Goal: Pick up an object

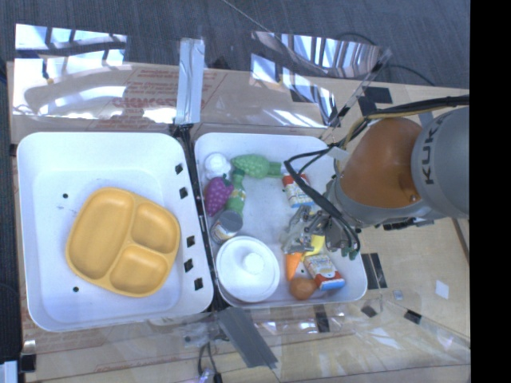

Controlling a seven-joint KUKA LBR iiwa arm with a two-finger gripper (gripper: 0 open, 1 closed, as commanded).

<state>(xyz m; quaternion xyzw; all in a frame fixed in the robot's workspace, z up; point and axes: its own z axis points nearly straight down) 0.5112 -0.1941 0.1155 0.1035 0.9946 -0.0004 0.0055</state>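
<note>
We see the gripper (306, 236) low in the right bin (271, 146) over clutter; we cannot tell its opening or any hold.

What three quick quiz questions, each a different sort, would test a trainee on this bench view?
1. True or false: the yellow divided tray lies in the left bin.
2. Which toy lies nearest the right bin's far wall? A. green toy B. white bowl C. purple grapes
3. Fill in: the arm's hand is over the ___ bin.

Key: 1 true; 2 A; 3 right.
</note>
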